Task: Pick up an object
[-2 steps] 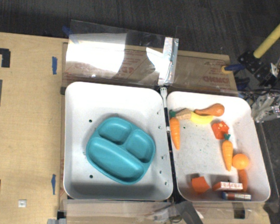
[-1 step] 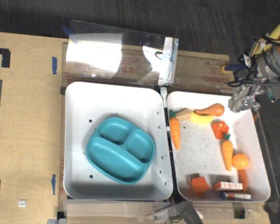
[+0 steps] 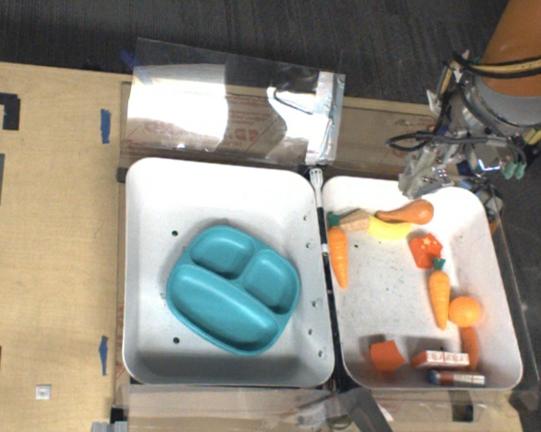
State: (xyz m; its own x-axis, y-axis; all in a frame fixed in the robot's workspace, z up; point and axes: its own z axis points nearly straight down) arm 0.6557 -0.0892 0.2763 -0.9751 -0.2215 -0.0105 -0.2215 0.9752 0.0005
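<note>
My gripper (image 3: pixel 426 173) hangs over the far rim of the right bin (image 3: pixel 508 276), just above and behind an orange gourd-shaped toy (image 3: pixel 408 212). Nothing shows as held in it. Below the gourd lies a yellow banana (image 3: pixel 390 231). A carrot (image 3: pixel 338 254) lies along the bin's left wall. A red strawberry-like piece (image 3: pixel 425 249), a second carrot (image 3: pixel 438 296) and a round orange (image 3: pixel 465 311) sit toward the right side. At the near end are an orange-red block (image 3: pixel 386 356), a red and white packet (image 3: pixel 440 360) and a marker-like stick (image 3: pixel 456 376).
The left bin (image 3: pixel 150 201) holds a teal divided plate (image 3: pixel 234 288). A clear plastic sheet (image 3: pixel 232 114) lies behind the left bin. The arm's orange band (image 3: pixel 536 36) and cables (image 3: pixel 473 133) sit at the upper right. Tan bench surface (image 3: pixel 36 239) spreads to the left.
</note>
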